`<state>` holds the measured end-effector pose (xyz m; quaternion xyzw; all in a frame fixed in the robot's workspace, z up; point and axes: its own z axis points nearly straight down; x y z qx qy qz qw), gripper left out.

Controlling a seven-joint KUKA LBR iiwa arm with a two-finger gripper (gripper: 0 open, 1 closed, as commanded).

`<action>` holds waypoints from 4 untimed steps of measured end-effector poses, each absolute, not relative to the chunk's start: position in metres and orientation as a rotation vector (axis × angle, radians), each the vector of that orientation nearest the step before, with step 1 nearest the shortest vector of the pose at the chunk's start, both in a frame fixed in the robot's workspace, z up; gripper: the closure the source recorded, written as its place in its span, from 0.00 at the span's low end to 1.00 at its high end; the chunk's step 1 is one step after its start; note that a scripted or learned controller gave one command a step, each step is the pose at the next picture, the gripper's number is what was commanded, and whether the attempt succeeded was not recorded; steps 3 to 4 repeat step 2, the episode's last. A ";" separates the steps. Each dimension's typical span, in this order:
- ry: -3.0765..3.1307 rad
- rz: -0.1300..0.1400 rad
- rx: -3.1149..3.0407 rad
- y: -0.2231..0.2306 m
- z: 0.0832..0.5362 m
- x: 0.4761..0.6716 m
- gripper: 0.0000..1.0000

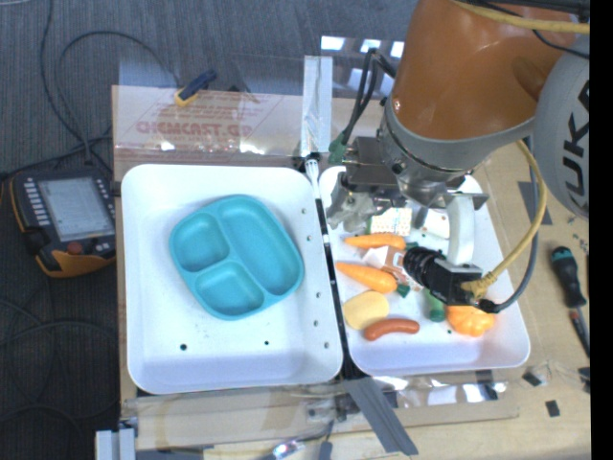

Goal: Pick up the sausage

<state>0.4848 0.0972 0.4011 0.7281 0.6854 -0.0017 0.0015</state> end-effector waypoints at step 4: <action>1.095 -0.007 2.945 0.103 0.353 0.485 1.00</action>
